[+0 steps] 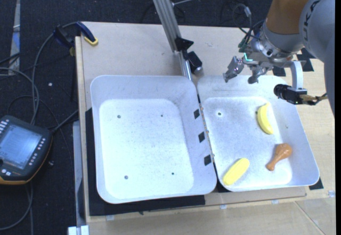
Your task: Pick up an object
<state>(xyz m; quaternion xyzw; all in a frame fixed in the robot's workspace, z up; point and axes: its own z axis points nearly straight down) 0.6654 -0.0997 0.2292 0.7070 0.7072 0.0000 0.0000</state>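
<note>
Over right bin's (298,122) far rim, gripper (244,72) apart; corn (235,171) lies diag.

Pale wooden bench top (133,53), dark carpeted floor (37,5), loose black cables (32,84), slanted aluminium strut (162,5), grey handheld control pendant (20,147)

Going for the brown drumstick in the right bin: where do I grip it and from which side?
Probably best to take the drumstick from straight above at its thick upper-right end, fingers closing across its width. It lies flat and slanted, tapering toward the lower left, near the right bin's wall. The gripper hangs open above the bin's far edge.
</note>
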